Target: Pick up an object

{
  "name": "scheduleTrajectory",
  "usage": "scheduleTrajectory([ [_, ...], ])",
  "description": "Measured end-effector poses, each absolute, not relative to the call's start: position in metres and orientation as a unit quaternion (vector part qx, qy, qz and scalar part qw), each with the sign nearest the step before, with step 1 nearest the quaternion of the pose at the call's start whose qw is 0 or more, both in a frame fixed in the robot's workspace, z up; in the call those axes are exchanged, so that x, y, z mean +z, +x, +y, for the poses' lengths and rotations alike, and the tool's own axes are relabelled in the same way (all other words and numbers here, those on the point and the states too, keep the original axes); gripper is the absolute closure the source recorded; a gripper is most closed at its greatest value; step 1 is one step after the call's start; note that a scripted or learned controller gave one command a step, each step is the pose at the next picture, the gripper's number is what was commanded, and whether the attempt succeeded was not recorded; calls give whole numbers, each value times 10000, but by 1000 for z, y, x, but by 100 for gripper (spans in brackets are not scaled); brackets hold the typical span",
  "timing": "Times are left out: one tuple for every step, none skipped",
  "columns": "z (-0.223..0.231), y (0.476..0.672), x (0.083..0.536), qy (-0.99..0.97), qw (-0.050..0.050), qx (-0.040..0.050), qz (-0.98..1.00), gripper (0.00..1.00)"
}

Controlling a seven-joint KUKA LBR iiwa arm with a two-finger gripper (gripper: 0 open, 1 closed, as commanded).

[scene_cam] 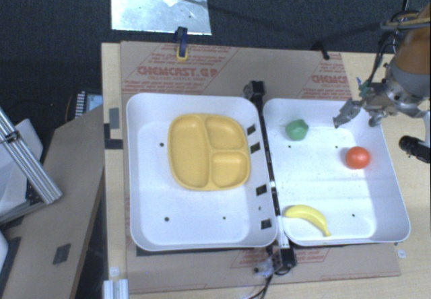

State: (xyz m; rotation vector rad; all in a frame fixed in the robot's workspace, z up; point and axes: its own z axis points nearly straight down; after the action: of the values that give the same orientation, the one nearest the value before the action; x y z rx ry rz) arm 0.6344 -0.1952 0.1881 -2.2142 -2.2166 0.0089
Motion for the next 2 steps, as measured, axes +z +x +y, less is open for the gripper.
scheduleTrajectory([
  [-195,637,195,-7058,-7,-3,-7084,0],
  [-200,637,134,-7068,12,9,-7074,0],
])
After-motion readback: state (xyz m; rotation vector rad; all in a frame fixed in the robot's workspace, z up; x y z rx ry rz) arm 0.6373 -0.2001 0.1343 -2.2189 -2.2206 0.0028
